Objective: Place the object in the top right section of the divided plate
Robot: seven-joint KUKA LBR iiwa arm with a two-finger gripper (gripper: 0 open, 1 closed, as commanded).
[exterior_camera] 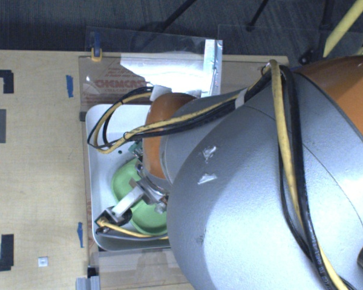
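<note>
A green divided plate [126, 183] lies in the left white bin [97, 162], and just its left edge and a lower part [148, 221] peek out from under the arm. My gripper [145, 180] hangs low over the plate, right below the orange wrist band [163, 125]. The big grey arm hides most of the plate and its sections. I can make out no object to be placed.
The grey arm [260, 192] covers the right bin and most of the left one. A clear plastic sheet with white paper [163, 71] stands at the bin's far side. Bare wooden bench [36, 162] stretches to the left.
</note>
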